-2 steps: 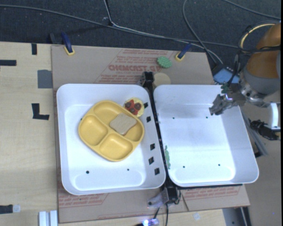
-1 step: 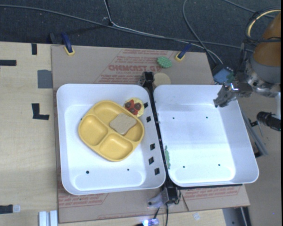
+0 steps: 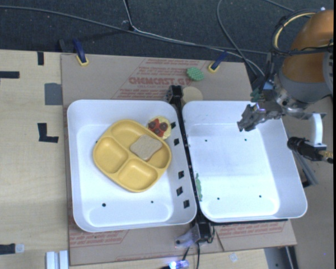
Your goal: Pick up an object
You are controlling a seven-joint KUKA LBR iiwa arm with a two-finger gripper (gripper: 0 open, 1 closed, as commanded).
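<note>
A yellow divided plate (image 3: 123, 164) lies in the left bin (image 3: 89, 206). A tan slice of toy bread (image 3: 145, 146) rests on the plate's upper right section. A small red and dark toy food piece (image 3: 159, 126) sits at the plate's top right edge. A thin green item (image 3: 197, 181) lies by the left wall of the right bin (image 3: 280, 206). My gripper (image 3: 247, 122) hangs over the upper right part of the right bin, well away from the plate, with nothing visible between its fingers.
A green round toy (image 3: 195, 73) and a pale disc (image 3: 191, 93) lie on the cardboard behind the bins. Black clips (image 3: 180, 175) run along the seam between the bins. Cables cross the dark floor at the top.
</note>
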